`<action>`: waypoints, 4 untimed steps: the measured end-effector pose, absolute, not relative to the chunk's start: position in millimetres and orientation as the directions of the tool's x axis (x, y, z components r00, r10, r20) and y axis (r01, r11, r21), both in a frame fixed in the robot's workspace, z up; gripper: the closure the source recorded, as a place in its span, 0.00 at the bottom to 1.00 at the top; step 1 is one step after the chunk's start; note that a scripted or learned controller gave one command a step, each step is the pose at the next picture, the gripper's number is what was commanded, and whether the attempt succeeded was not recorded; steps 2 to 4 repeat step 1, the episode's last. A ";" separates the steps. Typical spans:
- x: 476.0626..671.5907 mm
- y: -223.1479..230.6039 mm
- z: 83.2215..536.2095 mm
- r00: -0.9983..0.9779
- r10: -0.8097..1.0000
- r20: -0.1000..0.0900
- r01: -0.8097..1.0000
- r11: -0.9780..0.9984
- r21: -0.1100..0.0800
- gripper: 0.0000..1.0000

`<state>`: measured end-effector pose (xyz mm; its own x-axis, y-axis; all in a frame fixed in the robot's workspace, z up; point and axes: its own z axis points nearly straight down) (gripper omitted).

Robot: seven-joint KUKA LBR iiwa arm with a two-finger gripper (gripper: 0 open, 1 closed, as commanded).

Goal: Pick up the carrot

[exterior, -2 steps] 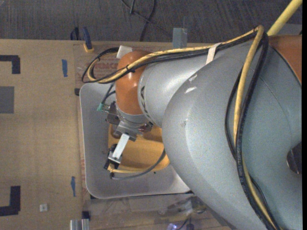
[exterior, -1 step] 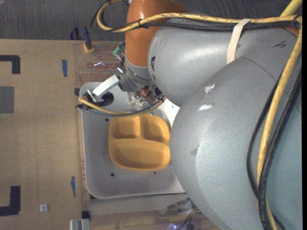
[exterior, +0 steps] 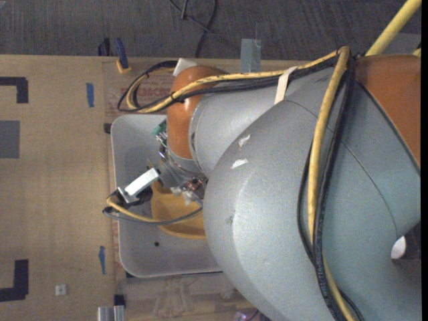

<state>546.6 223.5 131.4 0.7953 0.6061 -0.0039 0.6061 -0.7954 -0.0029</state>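
The grey arm (exterior: pixel 287 199) comes in from the right and covers most of the near bin (exterior: pixel 134 246), of which the left wall and the lower left corner stay bare. Its orange band (exterior: pixel 182 109) sits over the bin's upper part, and below the band the wrist points down into the bin. The pincer (exterior: pixel 179 182) lies under the wrist, mostly hidden by it, so I cannot tell whether it is wide or narrow, nor whether it holds anything. A small white block (exterior: pixel 142 182) juts from the wrist toward the left, and a loop of yellow and black cable (exterior: pixel 126 210) hangs just beneath it. Right below the pincer, on the bin floor, lies a yellow-orange shape (exterior: pixel 175 214), half covered by the arm; it may be the carrot, but its outline is too hidden to be sure. A yellow hose (exterior: pixel 319 146) runs along the arm and up to the top right corner. The brown bench (exterior: pixel 53 199) to the left bears blue tape strips (exterior: pixel 90 94) and black corner marks (exterior: pixel 15 89).
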 end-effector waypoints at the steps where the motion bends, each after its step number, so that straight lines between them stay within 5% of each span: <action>1: 547.3 222.6 141.1 0.797 0.604 -0.004 0.604 -0.797 -0.004 1.00; 4: 547.3 222.6 141.1 0.797 0.604 -0.004 0.604 -0.797 -0.004 1.00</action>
